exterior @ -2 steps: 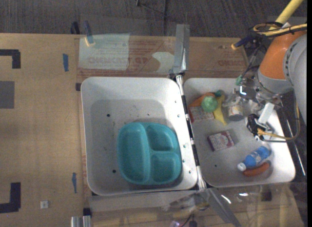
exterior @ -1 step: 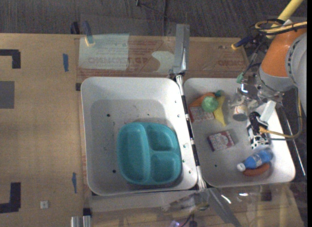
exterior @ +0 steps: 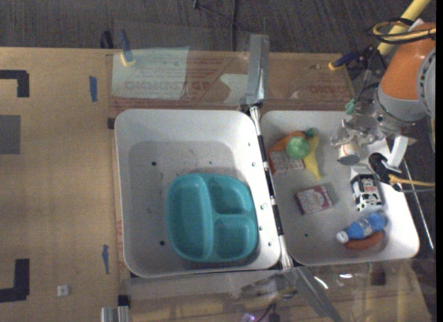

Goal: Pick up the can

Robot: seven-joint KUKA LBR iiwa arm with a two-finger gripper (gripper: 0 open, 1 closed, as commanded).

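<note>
Lying nearest the camera in the right bin (exterior: 320, 239), an orange-red sausage-shaped item (exterior: 365, 243) sits nearer than the red box (exterior: 313, 199) and to its right, with a blue bottle (exterior: 361, 227) touching it along its far side. The red box itself rests flat around the middle of that bin's floor. Level with the red box and well off to its left, across the seam between the bins, a teal divided plate (exterior: 210, 217) lies in the left bin (exterior: 127, 175), pushed toward that bin's near right corner. Just right of the red box stands a small black-and-white carton (exterior: 365, 192). Farther back than the red box and to its left is a small red-and-white packet (exterior: 286, 163), and behind that a cluster of toy food: an orange piece (exterior: 285, 140), a green piece (exterior: 298, 148) and a yellow piece (exterior: 315, 160), all touching or nearly so. The can (exterior: 348, 153), a small pale cylinder, is beyond the red box and to its right, near the far right part of the right bin. The end effector (exterior: 354, 138) hangs directly over the can's far side, so close that the two overlap in the view; I cannot tell whether it is open, closed, or gripping the can. The grey arm (exterior: 405, 82) with its orange band rises beyond and to the right of the red box, above the tan table (exterior: 55, 175).
</note>
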